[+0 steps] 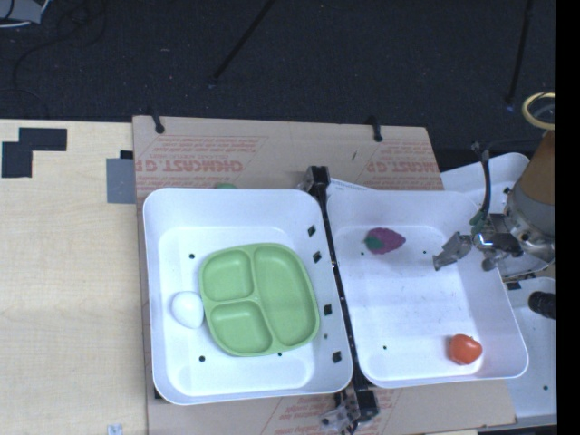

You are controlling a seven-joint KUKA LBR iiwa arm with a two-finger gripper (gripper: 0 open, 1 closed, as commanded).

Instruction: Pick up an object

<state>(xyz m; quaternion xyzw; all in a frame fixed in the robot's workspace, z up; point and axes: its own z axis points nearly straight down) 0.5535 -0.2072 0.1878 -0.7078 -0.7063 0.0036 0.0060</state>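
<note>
A purple, berry-like object (385,239) lies near the far left of the right bin (408,370). A red-orange round object (464,349) rests in that bin's near right corner. My gripper (471,254) hangs over the right bin's right side, open, with nothing between its fingers. It is to the right of the purple object and well above the red one in the image.
The left bin (172,216) holds a green three-part plate (258,297) with a white egg-shaped object (188,309) beside its left edge. A black divider (331,288) runs between the bins. Cardboard (272,157) lies under both bins.
</note>
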